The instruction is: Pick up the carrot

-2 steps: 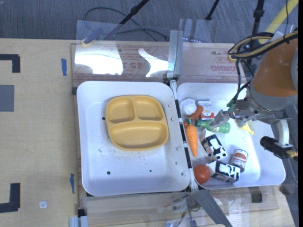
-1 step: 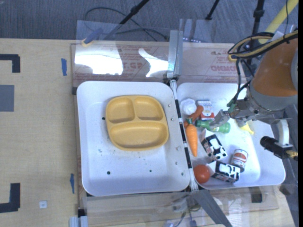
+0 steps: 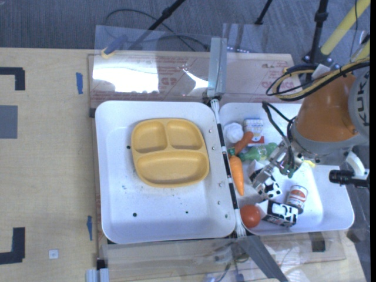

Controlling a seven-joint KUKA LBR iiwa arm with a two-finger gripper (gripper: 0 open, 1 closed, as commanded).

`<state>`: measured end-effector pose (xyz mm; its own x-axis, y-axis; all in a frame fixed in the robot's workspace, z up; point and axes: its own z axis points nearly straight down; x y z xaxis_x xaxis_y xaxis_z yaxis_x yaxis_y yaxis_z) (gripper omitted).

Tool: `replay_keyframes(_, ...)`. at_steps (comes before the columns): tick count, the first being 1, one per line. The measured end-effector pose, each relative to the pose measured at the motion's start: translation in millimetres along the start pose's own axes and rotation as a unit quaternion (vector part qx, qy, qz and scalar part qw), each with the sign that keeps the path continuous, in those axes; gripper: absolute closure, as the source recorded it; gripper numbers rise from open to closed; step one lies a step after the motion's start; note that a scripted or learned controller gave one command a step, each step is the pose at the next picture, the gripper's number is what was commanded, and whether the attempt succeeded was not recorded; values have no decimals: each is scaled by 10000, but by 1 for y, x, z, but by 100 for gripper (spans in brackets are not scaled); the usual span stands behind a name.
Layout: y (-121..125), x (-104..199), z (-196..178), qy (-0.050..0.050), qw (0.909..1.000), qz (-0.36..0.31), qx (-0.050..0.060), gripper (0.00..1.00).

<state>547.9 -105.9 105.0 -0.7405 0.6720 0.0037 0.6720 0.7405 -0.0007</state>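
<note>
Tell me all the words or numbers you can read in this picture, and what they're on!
"KU": black letters on the arm at the right edge, cut off by the frame.
Red print on the cardboard behind the bins: too blurred to read.
Label on the small can: too small to read.
Print on the little carton: too small to read.
</note>
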Motion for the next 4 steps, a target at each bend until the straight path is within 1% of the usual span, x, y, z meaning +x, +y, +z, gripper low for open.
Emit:
replay_keyframes(1,1,-1,-10,-19,10000,8,-21,100)
replay_keyframes(2,-9,-26,8,-93,9927,-1201,-64,100)
replay_keyframes(3,71,59,-80,-33,9982,-598,-16,100)
replay_keyframes(4,72,59,-90,-58,9982,-592,-40,100)
